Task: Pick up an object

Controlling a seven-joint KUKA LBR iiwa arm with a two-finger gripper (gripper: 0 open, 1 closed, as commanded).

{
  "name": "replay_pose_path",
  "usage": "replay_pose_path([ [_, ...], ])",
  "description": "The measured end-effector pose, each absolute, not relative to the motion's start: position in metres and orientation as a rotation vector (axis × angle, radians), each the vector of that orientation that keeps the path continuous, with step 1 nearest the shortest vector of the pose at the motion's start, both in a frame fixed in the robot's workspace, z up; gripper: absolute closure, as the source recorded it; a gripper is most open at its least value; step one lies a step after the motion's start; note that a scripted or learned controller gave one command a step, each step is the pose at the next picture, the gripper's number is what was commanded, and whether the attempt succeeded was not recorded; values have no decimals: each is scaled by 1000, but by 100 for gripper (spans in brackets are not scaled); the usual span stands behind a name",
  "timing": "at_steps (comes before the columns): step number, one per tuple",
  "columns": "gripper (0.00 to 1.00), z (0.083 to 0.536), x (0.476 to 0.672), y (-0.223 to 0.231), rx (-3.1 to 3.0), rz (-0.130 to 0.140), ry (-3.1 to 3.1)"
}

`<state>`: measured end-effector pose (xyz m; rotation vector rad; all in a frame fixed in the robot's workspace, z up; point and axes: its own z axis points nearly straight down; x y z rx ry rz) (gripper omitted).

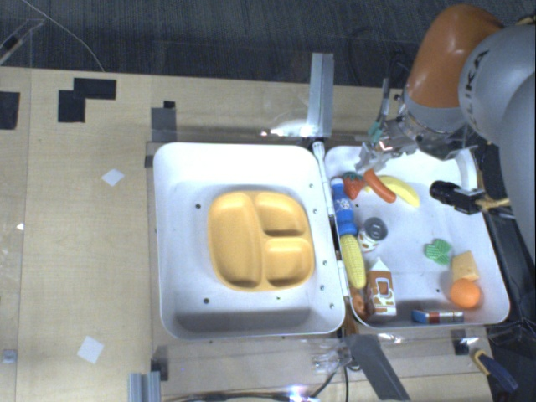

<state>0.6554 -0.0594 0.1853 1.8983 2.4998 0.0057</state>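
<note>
**The toy hot dog near the top of the right bin**

We see the tool (374, 152) at the upper right of the frame, just above the top left corner of the right bin (494, 308). It is small and partly in glare, so we cannot tell if it is spread or pressed together.

The closest thing to it is a little red toy hot dog (378, 187). It lies just below the tool, touching a yellow banana (402, 190). We think this is the thing to pick.

The hot dog looks like light, hard plastic. It is smooth and round, so we think it could slip or roll away. It should not break.

Its long side runs from upper left to lower right in the frame. One end points at the blue bottle (342, 208), the other at the banana. We would pinch it across the middle, on its two long sides, not end to end.

The left bin (172, 249) holds a yellow tray (260, 239).
</note>
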Motion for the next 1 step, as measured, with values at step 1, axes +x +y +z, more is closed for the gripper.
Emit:
replay_pose_path([
  [1, 100, 186, 670, -34, 2348, 6, 2083],
])
